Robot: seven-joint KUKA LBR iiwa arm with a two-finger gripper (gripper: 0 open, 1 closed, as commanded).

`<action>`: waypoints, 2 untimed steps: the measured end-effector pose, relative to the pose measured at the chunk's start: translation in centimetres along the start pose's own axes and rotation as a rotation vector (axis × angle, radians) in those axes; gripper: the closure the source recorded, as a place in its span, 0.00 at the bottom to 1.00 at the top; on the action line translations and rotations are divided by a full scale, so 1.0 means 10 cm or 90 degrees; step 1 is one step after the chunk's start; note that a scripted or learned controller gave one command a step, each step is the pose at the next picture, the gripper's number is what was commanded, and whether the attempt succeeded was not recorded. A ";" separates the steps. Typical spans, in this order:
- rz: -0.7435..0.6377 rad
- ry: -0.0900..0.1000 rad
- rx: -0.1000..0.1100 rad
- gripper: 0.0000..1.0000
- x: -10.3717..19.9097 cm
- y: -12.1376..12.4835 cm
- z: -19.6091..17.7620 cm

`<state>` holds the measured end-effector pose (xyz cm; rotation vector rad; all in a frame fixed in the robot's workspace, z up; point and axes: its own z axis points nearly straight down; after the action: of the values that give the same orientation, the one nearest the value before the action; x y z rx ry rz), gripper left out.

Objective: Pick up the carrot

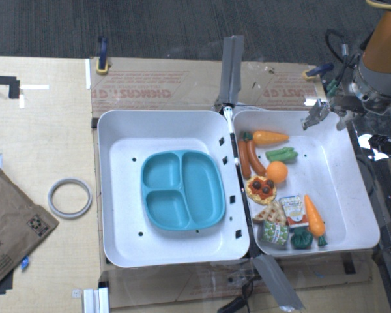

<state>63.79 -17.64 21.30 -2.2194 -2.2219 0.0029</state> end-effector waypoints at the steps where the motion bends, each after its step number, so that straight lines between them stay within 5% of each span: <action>1: 0.075 0.001 0.001 0.00 0.08 -1.37 0.39; 2: 0.101 0.000 -0.004 0.00 0.12 -1.59 1.18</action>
<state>47.90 -16.45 9.49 -2.3923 -2.0416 -0.0047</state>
